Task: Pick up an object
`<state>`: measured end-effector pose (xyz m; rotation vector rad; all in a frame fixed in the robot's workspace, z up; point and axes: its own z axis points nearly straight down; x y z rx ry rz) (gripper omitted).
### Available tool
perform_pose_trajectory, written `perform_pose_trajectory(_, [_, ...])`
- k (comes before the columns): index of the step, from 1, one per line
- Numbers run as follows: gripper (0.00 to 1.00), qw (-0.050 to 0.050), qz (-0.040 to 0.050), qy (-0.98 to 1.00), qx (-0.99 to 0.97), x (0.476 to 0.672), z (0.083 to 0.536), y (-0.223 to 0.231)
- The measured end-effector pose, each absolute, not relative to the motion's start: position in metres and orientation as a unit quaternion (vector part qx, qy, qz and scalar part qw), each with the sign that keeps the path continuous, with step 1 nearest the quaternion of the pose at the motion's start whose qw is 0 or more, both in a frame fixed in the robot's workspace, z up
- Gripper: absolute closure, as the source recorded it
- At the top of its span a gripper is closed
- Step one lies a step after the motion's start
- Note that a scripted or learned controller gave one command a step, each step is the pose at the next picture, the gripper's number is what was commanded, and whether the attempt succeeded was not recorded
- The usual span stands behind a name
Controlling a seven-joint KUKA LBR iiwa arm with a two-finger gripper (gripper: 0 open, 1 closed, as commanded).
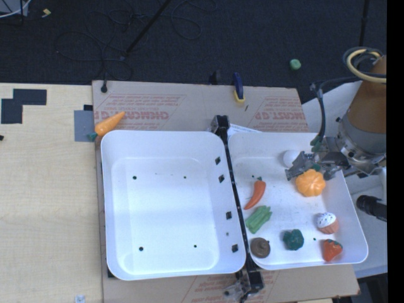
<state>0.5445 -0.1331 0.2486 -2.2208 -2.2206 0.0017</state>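
The arm (369,115) comes in over the right bin (278,153) from its right edge, and the gripper (308,168) sits low above that bin's far right part; its dark fingers point toward the bin's middle, and I cannot tell how far apart they stand or whether anything lies between them; an orange round fruit (310,183) lies just beside and below the gripper, touching or nearly touching it, though a grasp cannot be made out; a small white object (291,157) rests near the bin's far edge, just beside the gripper on its inner side; a red-orange chili pepper (255,193) lies near the bin's left wall, tilted, with a green leafy vegetable (259,218) just below it toward the near edge; a brown round piece (260,247) sits at the near left corner; a dark green piece (293,239) lies beside it along the near edge; a red strawberry-like piece (331,249) rests in the near right corner, and a white and red speckled piece (326,221) lies just above it by the right wall; the left bin (120,188) stands alongside, touching the right one along the shared edge; an orange carrot (109,123) lies outside on the cardboard sheet (177,106), just off the left bin's far left corner.
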Motion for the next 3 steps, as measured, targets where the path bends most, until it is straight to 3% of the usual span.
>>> perform_pose_trajectory(1, [0.0,0.002,0.001,-0.708,-0.706,0.602,0.079,-0.096])
perform_pose_trajectory(2, [1.0,0.002,0.0011,-0.706,-0.708,0.601,0.097,-0.099])
perform_pose_trajectory(3, [1.0,-0.003,-0.0038,-0.71,-0.705,0.647,0.194,-0.038])
